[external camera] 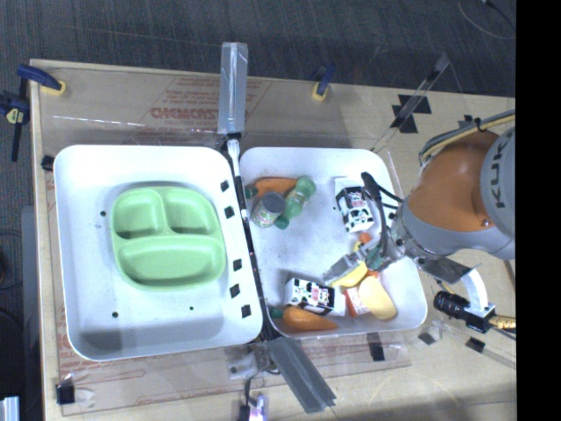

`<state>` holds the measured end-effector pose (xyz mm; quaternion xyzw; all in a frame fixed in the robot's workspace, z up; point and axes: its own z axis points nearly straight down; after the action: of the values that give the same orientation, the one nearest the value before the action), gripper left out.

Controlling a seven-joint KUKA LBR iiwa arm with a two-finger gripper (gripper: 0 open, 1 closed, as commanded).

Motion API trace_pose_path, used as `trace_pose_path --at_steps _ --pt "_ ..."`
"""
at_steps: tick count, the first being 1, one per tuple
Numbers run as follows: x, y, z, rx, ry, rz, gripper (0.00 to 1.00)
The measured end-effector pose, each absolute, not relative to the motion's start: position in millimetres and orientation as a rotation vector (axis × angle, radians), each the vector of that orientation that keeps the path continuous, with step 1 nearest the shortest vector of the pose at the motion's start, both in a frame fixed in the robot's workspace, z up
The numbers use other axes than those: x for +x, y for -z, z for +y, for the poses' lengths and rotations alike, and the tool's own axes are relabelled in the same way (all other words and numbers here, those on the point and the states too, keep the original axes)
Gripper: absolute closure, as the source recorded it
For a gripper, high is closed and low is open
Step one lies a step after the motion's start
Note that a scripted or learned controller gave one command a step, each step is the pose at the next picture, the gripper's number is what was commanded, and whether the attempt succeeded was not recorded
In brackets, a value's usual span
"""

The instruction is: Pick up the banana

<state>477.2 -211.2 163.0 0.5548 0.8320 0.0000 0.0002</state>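
Wooden counter (131, 95) carries two white bins side by side: left bin (79, 261), right bin (307, 160); blue clamps (39, 79) at edge.

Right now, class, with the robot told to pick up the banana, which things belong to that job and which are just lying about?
Belong to the job:
banana
hand

Just lying about:
green tray
green bottle
two carrots
cow-print carton

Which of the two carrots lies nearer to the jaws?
The carrot at the right bin's near edge, beside the black-and-white carton. The other carrot lies at the far edge by the green bottle.
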Motion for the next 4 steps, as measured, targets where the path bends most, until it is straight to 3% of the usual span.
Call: trace_pose_path --at_steps 1,2,3,4 --pt "495.0 -106.5 -211.0 1.717 -0.004 2.618 0.0" --pt "494.9 -106.3 -210.9 1.717 -0.004 2.618 0.0" --pt "477.8 -134.2 -209.7 1.717 0.0 2.629 0.0" --pt "477.3 -177.4 -211.4 1.695 0.0 2.644 0.0"
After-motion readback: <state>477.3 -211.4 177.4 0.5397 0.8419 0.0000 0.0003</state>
